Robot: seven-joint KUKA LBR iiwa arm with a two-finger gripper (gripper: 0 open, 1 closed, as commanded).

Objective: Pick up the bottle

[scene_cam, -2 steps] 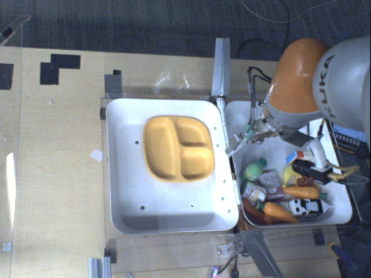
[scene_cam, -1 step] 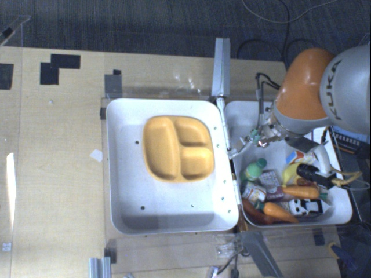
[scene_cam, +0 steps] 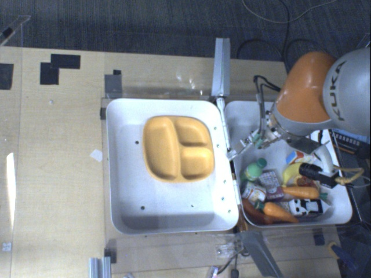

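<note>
A small green bottle (scene_cam: 253, 170) with a teal cap lies in the right bin (scene_cam: 237, 117), near its left wall, among other items. My gripper (scene_cam: 258, 139) hangs over the upper left part of that bin, a little above and behind the bottle, and nothing shows in it. The grey arm with its orange band (scene_cam: 305, 91) covers the bin's back right part.
The left bin (scene_cam: 124, 207) holds a yellow divided tray (scene_cam: 177, 147). Around the bottle in the right bin lie two orange carrots (scene_cam: 302, 192), a yellow piece (scene_cam: 293, 171), a grey packet (scene_cam: 270, 180), a small can (scene_cam: 254, 193) and a black and white item (scene_cam: 302, 207).
</note>
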